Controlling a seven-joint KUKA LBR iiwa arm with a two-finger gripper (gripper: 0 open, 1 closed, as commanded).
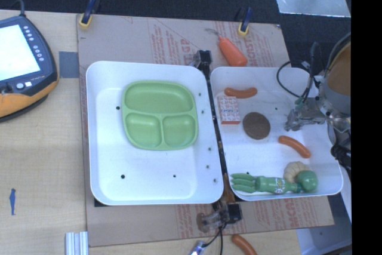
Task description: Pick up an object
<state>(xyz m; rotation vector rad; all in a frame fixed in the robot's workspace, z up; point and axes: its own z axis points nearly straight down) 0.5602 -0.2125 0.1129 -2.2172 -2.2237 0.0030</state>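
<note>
- Worktop (42, 152): light wood, with a brown cardboard sheet (173, 39) clamped on it under both bins.
- Left bin (101, 182), centre of frame: holds a green divided plate (160, 114) in its upper half, lying flat, three compartments facing up.
- Right bin (271, 77), right of centre, touching the left bin along their shared edge.
- Right bin contents: a sausage (240, 92) near the top edge; a small red-and-white packet (228, 109) just below it; a brown round patty (256, 125) in the middle; a second sausage (294, 146) lower right of the patty; a green vegetable toy (265, 183) along the bottom edge, with a green ball (307, 180) and a pale lumpy item (293, 170) at its right end.
- Gripper (296, 119): at the right side of the right bin, right of the patty, above the second sausage; nothing visibly pinched; finger spread cannot be told.
- Arm (340, 77) enters from the right edge of frame.
- Outside bins: a carrot (232, 52) on the cardboard above the right bin; a teach pendant (21, 65) at the upper left.
</note>
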